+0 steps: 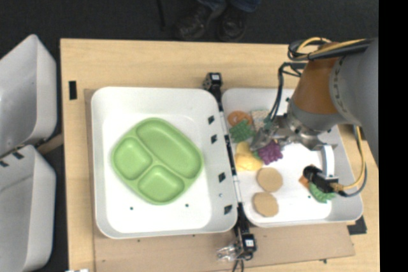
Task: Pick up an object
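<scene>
Reaching in from the right, the grey two-finger gripper (266, 139) sits low in the right white bin (341, 204), just above a purple bunch of toy grapes (271, 152); whether it grips anything I cannot tell. Beside the grapes lie a green leafy toy (241, 131), a yellow lemon-shaped toy (247, 159) and two tan round cookies (269, 179). A green three-compartment plastic plate (157, 160) rests in the left white bin (108, 213).

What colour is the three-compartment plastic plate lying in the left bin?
Light green, seen clearly in the camera view: the three-compartment plastic plate lies in the white left bin.
</scene>
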